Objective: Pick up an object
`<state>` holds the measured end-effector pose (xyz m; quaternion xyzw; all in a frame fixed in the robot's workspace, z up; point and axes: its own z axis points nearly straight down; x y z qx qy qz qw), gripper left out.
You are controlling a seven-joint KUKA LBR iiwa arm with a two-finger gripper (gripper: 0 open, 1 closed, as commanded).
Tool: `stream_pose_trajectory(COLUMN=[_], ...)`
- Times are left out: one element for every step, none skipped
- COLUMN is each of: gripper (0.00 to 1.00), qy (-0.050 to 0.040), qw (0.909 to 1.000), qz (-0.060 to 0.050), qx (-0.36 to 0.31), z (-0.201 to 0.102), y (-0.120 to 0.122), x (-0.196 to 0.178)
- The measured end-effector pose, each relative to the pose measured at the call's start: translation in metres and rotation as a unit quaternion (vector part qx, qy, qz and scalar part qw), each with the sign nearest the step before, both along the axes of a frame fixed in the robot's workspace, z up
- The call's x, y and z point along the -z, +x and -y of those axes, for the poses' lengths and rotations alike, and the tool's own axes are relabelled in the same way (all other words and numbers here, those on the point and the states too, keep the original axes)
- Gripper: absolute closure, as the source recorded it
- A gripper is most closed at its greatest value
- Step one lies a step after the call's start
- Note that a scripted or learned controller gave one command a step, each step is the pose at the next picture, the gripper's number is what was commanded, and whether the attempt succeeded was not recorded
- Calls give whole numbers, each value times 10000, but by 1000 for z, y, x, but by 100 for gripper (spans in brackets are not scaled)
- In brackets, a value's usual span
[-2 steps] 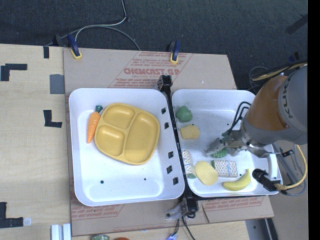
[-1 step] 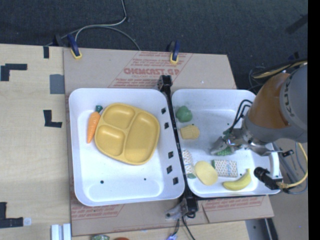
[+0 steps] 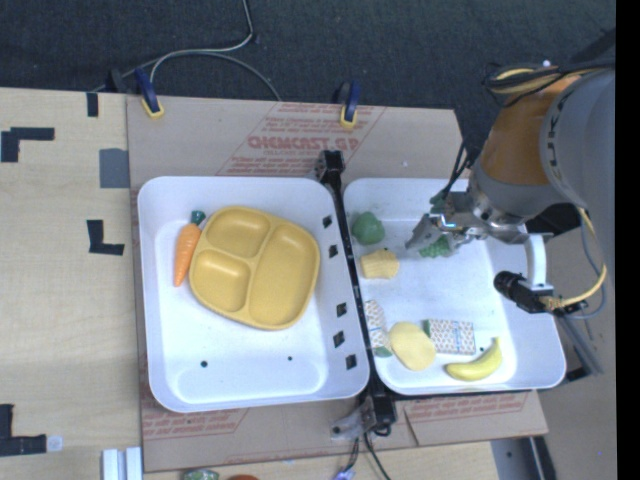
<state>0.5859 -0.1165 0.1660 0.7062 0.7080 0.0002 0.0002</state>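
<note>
The grey KUKA arm [image 3: 585,128] reaches in from the right, its broad orange band [image 3: 515,143] sitting just above the wrist, and it bends downward and leftward toward the bench. At its end the metal two-finger gripper [image 3: 432,236] hangs low over the upper part of the right-hand side, pointing left and slightly down. A yellow cable [image 3: 520,73] loops over the top of the orange section, and a black fitting [image 3: 515,288] juts out below the wrist.
</note>
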Motion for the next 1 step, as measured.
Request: stream_pose_trajectory(gripper=[100], qy=[6], qw=[10000], qz=[-2], qx=[-2], z=[-74], y=[0], x=[-54])
